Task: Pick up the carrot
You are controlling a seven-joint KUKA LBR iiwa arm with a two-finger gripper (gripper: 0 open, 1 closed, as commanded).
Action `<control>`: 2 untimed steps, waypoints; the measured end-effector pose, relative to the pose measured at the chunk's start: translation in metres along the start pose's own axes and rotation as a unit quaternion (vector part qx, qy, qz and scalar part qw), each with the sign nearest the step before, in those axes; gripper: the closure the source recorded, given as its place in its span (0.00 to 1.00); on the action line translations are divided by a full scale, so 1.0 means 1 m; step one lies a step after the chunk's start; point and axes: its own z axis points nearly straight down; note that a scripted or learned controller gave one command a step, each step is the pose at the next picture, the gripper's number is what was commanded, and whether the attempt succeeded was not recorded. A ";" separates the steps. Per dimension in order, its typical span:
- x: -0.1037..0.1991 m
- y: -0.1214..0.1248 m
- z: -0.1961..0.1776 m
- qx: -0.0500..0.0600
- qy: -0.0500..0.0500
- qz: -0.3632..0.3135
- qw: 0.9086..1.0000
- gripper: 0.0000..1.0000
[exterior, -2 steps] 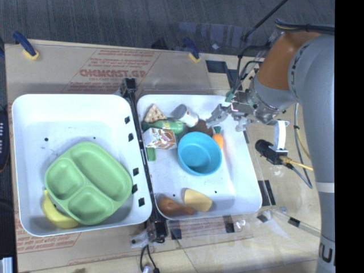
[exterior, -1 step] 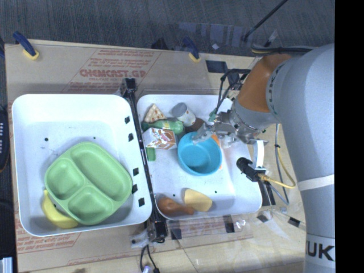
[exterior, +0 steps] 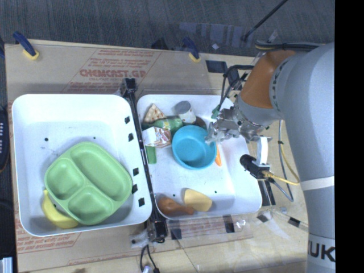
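"CHEMCAST GP" on cardboard [exterior: 108, 67]; "UK" on arm [exterior: 321, 209].

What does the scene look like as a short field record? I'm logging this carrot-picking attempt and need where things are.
carrot: thin orange sliver in the right bin, just right of the blue bowl, mostly hidden
tool: low over the right bin, above the bowl's right rim, close to the carrot
carrot between fingers: not seen
blue bowl: middle of right bin
right bin, near edge: yellow wedge, brown item
right bin, far side: small packages, grey can
left bin: green divided plate resting on a yellow item
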 end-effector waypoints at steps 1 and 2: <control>0.008 -0.033 -0.029 -0.003 0.001 -0.173 0.985 1.00; 0.052 -0.068 -0.064 -0.002 0.002 -0.104 0.995 1.00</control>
